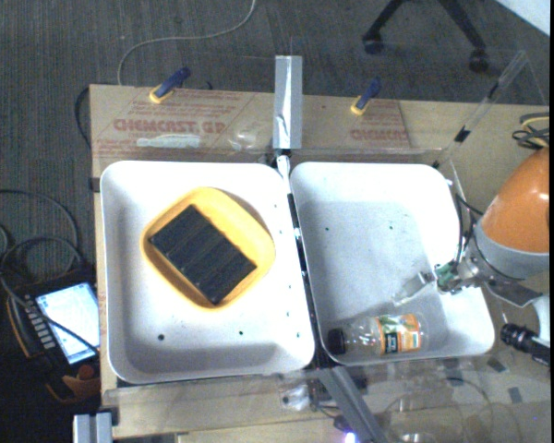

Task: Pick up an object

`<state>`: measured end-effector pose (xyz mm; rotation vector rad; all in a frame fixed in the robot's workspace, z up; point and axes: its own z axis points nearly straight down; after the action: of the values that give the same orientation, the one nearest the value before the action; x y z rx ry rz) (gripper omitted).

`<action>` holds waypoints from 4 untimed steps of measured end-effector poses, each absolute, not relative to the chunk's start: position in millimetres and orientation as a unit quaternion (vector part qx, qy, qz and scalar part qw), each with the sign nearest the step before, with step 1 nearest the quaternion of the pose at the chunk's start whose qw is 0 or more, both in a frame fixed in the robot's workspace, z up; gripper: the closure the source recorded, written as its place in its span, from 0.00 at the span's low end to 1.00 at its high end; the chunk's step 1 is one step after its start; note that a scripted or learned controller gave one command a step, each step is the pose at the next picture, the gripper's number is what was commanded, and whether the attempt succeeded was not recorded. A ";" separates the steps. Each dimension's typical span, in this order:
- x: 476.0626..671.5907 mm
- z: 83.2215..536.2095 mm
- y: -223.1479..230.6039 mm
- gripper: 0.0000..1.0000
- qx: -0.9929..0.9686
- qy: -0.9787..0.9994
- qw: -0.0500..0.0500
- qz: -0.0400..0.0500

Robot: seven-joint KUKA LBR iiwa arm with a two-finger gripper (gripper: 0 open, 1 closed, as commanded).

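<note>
Camera view shows a bottle (380, 334) lying on its side at the near edge of the right bin (369, 201), dark cap toward the divider, orange label mid-body. The gripper (423, 282) hangs just above it near the bin's right wall; whether it is spread or clenched I cannot tell. A yellow dish (257, 233) holding a dark ribbed slab (203, 254) sits in the left bin (129, 340). The bottle looks light, clear, smooth and apt to roll; gripping across the labelled middle seems safest.
</note>
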<state>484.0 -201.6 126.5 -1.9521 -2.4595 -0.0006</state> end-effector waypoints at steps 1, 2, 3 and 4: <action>487.4 93.5 -126.5 0.00 -0.587 -0.809 -0.005 -0.002; 483.3 119.6 -177.3 0.00 -0.676 -0.737 0.001 0.001; 486.7 92.4 -140.3 0.00 -0.640 -0.768 -0.007 0.000; 490.5 92.2 -176.0 0.00 -0.699 -0.715 -0.006 -0.006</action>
<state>490.5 -176.0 92.2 -2.2053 -2.2540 -0.0200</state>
